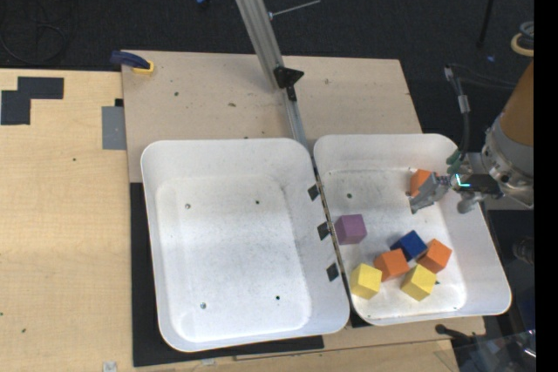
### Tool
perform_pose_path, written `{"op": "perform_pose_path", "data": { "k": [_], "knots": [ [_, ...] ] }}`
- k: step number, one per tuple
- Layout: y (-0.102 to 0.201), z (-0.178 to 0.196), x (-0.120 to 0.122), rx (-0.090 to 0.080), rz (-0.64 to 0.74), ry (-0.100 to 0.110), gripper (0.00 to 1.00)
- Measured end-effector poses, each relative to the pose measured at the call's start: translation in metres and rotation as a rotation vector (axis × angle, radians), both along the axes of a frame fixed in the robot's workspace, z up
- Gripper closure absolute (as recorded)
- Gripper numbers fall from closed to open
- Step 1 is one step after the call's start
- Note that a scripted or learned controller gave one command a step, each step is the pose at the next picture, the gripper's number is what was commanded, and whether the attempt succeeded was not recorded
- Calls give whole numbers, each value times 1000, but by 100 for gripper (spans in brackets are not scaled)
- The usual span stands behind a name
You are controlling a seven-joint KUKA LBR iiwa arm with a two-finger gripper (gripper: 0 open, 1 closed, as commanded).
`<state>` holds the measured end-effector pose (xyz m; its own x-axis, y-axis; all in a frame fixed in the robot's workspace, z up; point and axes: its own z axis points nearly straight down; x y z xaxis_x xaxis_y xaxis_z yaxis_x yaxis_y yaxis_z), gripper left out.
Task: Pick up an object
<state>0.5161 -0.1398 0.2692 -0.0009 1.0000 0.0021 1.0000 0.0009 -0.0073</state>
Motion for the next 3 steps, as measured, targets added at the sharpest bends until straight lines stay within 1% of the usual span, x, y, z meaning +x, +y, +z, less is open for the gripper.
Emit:
{"op": "perform_pose_path", "data": {
  "k": [1,2,3],
  "knots": [
    [-1,2,0,-1,-3,-4,0],
    [6,-45,2,0,-1,1,0],
    [6,-109,-2,1,-1,3,0]
  ]
}}
